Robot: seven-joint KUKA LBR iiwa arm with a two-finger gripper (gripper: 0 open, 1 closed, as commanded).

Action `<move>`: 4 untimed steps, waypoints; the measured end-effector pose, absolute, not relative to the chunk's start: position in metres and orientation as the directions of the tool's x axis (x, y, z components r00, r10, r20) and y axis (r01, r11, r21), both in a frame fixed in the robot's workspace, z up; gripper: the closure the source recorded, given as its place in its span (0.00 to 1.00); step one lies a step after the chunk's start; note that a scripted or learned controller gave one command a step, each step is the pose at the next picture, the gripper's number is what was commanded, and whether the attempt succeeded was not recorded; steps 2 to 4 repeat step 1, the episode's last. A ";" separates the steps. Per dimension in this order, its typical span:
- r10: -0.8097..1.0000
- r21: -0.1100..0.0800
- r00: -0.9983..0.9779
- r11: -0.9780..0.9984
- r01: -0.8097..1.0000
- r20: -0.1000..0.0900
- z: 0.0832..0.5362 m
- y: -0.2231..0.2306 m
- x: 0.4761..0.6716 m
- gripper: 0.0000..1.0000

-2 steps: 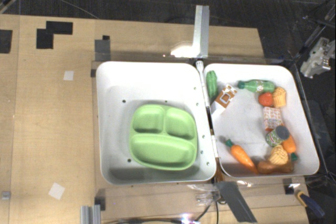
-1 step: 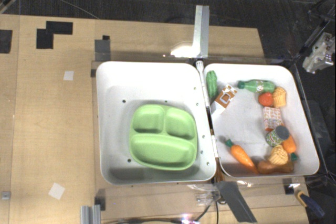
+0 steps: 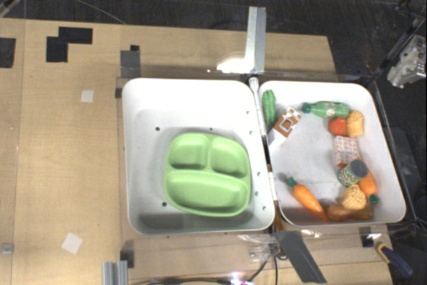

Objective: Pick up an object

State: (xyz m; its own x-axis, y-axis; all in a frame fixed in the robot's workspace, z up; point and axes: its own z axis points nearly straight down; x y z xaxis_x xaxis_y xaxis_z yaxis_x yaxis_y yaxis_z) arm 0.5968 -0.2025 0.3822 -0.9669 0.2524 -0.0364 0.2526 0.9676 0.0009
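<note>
The wooden bench (image 3: 67, 163) carries two shallow white bins side by side. The left bin (image 3: 143, 117) holds a lime-green sectioned plate (image 3: 208, 173), lying flat a little below its middle, with two small compartments at the top and one long compartment beneath. The right bin (image 3: 303, 157) holds all the small things that could be picked. A green bottle (image 3: 327, 109) lies on its side near the far wall. A green cucumber (image 3: 269, 108) lies along the left wall, with a small brown and white box (image 3: 288, 123) just beside it. An orange carrot (image 3: 307, 197) lies slantwise near the front wall. Down the right side runs a crowded line: a red tomato (image 3: 338, 125) touching the bottle's end, a pink checked packet (image 3: 345, 149) below it, then a can with a dark lid (image 3: 351, 172). At the right edge, beyond the right bin's far corner and well apart from its contents, is a pale mechanism, which seems to be the gripper (image 3: 408, 63). Whether it is clenched or released I cannot tell, and nothing visible is in its grasp.
</note>
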 end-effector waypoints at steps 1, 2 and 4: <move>0.468 0.003 -0.883 0.883 0.468 -0.009 0.371 -0.179 0.552 1.00; 0.468 0.003 -0.883 0.883 0.468 -0.009 0.371 -0.179 0.552 1.00; 0.468 0.003 -0.883 0.883 0.468 -0.009 0.371 -0.179 0.552 1.00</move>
